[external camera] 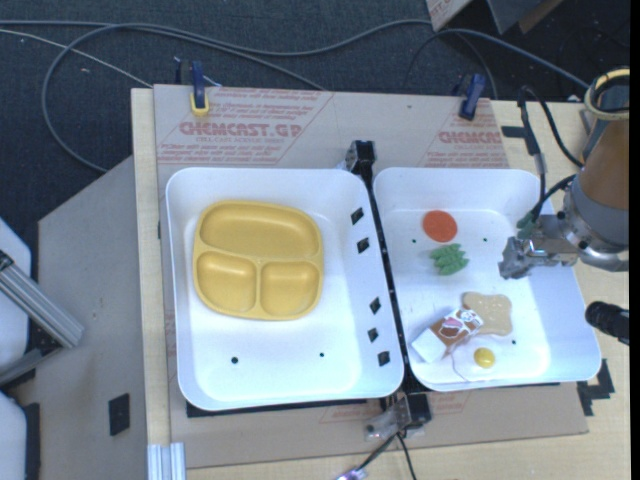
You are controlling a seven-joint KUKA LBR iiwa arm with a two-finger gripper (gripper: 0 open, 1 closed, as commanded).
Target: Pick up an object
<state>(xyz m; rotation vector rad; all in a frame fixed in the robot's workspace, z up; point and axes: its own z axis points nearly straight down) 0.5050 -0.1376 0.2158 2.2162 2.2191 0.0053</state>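
Observation:
The right bin (560, 348) holds several small items. A red round piece (439, 226) lies toward the back, with a green leafy piece (450, 260) just in front of it. Nearer the front sit a tan toast-shaped piece (489, 313), a red-and-white packet (455, 328) and a small yellow ball (484, 358). My gripper (518, 258) hangs over the bin's right part, to the right of the green piece and apart from every item. Nothing shows between its tips.
A yellow three-compartment tray (260, 260) rests in the left bin (200, 358). A black divider with clips (372, 258) runs between the bins. Blue clamps (199, 83) hold the board at the back. Cables trail behind the bench.

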